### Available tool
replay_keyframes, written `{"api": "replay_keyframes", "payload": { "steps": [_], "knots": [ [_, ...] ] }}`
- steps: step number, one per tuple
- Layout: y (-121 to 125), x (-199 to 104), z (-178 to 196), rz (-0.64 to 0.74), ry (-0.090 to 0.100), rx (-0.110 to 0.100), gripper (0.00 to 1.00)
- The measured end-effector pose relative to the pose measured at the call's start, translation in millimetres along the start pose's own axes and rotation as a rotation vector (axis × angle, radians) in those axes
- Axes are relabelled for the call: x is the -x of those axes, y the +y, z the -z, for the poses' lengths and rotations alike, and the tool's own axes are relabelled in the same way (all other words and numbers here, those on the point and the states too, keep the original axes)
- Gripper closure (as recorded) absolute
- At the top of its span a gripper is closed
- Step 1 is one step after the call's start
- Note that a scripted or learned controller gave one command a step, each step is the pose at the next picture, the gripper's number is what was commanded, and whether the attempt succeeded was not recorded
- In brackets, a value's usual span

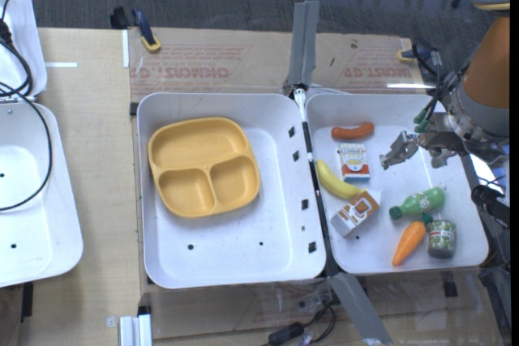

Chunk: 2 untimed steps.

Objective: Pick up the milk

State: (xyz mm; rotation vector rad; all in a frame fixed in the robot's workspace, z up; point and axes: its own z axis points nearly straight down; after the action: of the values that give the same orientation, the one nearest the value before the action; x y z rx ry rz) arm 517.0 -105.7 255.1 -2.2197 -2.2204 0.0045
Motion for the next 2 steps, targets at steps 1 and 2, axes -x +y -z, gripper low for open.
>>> {"api": "replay_keyframes", "payload": {
  "steps": [1, 2],
  "knots": [
    [-18, -11, -142, -0.128, 0.001, 0.017, 0.0],
    [21, -9, -165, -0.142, 0.001, 0.001, 0.0]
  ]
}}
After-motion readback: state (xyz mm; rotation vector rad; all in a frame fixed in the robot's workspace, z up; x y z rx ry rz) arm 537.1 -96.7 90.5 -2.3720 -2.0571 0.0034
